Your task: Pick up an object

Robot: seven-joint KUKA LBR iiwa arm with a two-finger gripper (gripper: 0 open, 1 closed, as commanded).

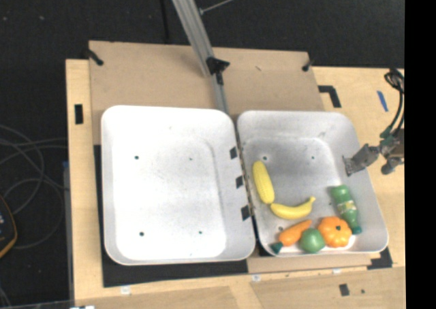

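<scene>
The right bin (293, 131) holds the objects in its near half. A yellow corn cob (263, 181) lies by the left wall, with a yellow banana (293, 209) just below it. Along the front wall sit an orange carrot (294, 233), a green apple (312, 240) and an orange pumpkin-like piece (335, 231). A green bottle (345, 207) lies by the right wall. My gripper (359, 158) hangs at the bin's right rim, a little beyond the green bottle, dark and small at the view's right side, with nothing seen in it.
The left bin (170, 185) lies beside the right one, joined by small black clips at the shared wall. A grey metal bar (194, 25) slants in from the top toward the bins' far edge. Cables (395, 96) hang at the right.
</scene>
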